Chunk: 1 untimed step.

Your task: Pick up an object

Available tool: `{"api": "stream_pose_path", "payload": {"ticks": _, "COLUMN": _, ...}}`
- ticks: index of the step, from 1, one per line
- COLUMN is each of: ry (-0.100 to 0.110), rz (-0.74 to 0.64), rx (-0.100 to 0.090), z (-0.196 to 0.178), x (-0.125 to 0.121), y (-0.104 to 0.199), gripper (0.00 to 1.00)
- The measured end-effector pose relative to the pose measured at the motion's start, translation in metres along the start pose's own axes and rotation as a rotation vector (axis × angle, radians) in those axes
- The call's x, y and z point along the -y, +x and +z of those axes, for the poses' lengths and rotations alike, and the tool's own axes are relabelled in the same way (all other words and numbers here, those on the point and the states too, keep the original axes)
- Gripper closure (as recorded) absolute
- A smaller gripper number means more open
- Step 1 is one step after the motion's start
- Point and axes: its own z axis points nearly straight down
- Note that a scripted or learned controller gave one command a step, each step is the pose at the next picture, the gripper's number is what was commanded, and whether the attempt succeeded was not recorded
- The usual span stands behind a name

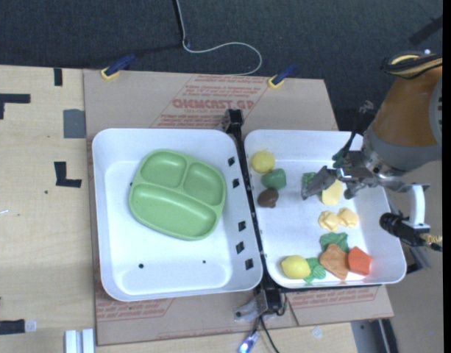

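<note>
Two shallow white bins sit side by side on the table (34,197), over a sheet of cardboard (203,98); the left bin (111,197) takes the centre-left of the frame and holds a green divided plate (177,193), lying tilted toward its upper half; the right bin (284,226) lies at centre-right and carries a scatter of small toy foods. Near its upper left corner a yellow ball (263,160) sits just above a green piece (274,178), with a brown piece (268,196) just below that; toward the lower right, two pale yellow pieces (338,218) lie side by side, a green leafy piece (332,240) under them, then an orange piece (333,260) and a red piece (359,260) close together; a yellow lemon-like piece (296,267) rests at the bottom edge, beside a small green scrap. The grey arm (405,116) enters from the right of the frame; its pincer (332,186) hangs over the upper right part of the right bin, its dark fingers spread apart on either side of a pale yellow piece (332,193); whether they touch it cannot be told. A white cable (210,48) curls across the dark floor at the top.
</note>
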Motion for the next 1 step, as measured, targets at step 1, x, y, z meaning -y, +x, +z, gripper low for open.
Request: {"api": "stream_pose_path", "payload": {"ticks": 1, "ry": 0.0, "rz": -0.002, "rx": 0.0, "z": -0.0098, "x": -0.0002, "y": 0.0007, "gripper": 1.0}}
